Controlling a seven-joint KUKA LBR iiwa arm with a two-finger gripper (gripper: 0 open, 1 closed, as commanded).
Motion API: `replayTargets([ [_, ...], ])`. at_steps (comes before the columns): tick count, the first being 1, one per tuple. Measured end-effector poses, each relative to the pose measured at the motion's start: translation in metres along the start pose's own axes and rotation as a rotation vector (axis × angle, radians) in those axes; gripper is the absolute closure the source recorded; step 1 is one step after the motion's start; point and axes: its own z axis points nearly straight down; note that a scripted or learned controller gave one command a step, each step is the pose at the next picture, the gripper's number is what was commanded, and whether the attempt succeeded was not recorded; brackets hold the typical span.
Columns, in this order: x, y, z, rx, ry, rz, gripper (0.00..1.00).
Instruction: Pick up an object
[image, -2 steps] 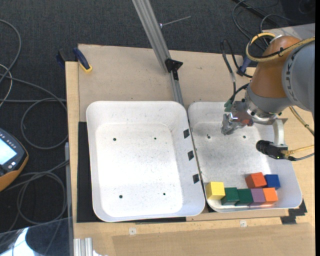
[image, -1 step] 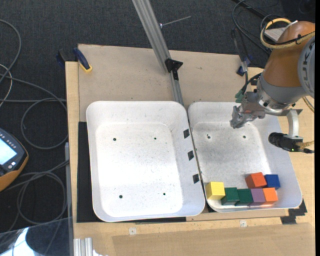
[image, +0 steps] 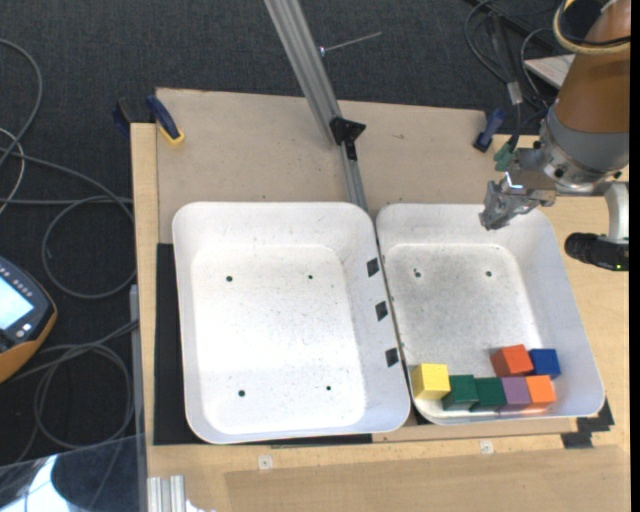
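While the gripper (image: 497, 213) hangs at the right bin's (image: 560, 270) upper rim, nothing in it and its opening unclear, the blocks (image: 490, 382) sit at lower right; it should descend over one outer block.

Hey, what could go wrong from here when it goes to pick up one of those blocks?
The blocks sit packed together against the right bin's near wall, so the gripper may lack room around one block, or bump its neighbours. The wall itself could block a finger. The gripper also hangs over the bin's far edge, away from them.
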Motion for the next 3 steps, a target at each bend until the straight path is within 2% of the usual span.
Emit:
replayTargets([
  [1,0.057,-0.015,-0.003,0.01,0.004,-0.005,1.0],
  [2,0.115,-0.038,0.006,0.012,0.004,-0.005,1.0],
  [3,0.17,-0.046,0.025,0.013,0.004,-0.005,1.0],
])
